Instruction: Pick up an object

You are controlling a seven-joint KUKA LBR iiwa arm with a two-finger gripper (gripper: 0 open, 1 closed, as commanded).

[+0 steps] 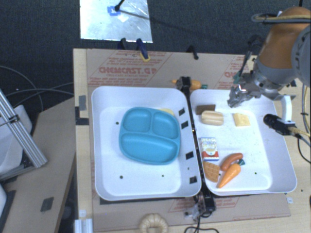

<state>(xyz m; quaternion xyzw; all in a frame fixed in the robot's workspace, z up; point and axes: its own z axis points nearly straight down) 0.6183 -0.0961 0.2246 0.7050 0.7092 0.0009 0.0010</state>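
Two white bins side by side on the table (121, 64), which is covered by a brown cardboard sheet with red print. Left bin (109, 174) has one blue divided plate (149, 135), three compartments, with a small pale yellowish item peeking out at its far edge, can't identify it. Right bin (272, 169) has seven small things: one dark brown block (205, 108) at far left, one tan bread roll (212, 117) touching it on the near side, one pale yellow cheese square (241, 119) to the right of the roll, one small white-and-red carton (209, 147) mid left, one cracker (211, 171) near left, one sausage (231, 160) and one orange carrot (229, 175) lying together just right of the cracker. One end effector (238, 97) hangs over the far edge of the right bin, above and apart from the cheese square; nothing visible between its fingers, grip state cannot tell. One orange-yellow item sits at the far end of the divider between bins. Blue clamp (142, 49) at far table edge. Floor is dark carpet with one shiny metal sheet (115, 13) far left. Aluminium frame rail at left.
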